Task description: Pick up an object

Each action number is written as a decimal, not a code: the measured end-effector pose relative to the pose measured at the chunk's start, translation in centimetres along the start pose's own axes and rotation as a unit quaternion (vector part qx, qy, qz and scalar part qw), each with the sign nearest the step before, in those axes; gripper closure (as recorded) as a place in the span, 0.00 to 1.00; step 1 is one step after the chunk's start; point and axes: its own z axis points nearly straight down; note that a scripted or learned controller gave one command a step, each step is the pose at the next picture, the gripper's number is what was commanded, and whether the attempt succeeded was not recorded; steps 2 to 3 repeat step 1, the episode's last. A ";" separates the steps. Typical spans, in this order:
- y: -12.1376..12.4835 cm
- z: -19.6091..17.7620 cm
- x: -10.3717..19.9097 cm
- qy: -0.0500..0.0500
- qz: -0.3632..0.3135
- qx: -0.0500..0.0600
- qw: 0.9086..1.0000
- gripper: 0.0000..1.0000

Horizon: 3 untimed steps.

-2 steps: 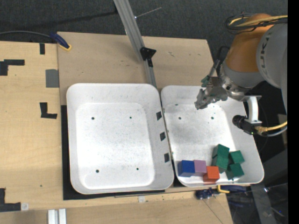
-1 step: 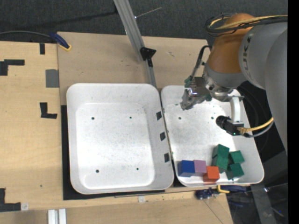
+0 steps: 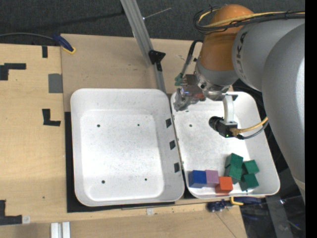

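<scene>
1. At the near edge of the right bin (image 3: 265, 133), a blue block (image 3: 198, 178), lilac block (image 3: 212, 176), orange block (image 3: 225, 184) and green blocks (image 3: 242, 170) sit clustered, likely left where they settled.
2. At the bin's far left corner, the gripper (image 3: 184, 100) hovers well apart from them, carrying nothing visible.

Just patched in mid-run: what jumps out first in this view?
The grey arm with its orange band fills the upper right, its hand hanging over the right bin's far left corner. A cluster of blocks, blue, lilac, orange and green, sits along that bin's near edge.
</scene>
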 end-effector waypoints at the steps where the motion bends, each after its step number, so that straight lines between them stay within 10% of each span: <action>1: 0.9 -1.1 5.8 0.000 0.000 0.000 1.000 1.00; 3: 0.9 -1.1 5.8 0.000 0.000 0.000 1.000 1.00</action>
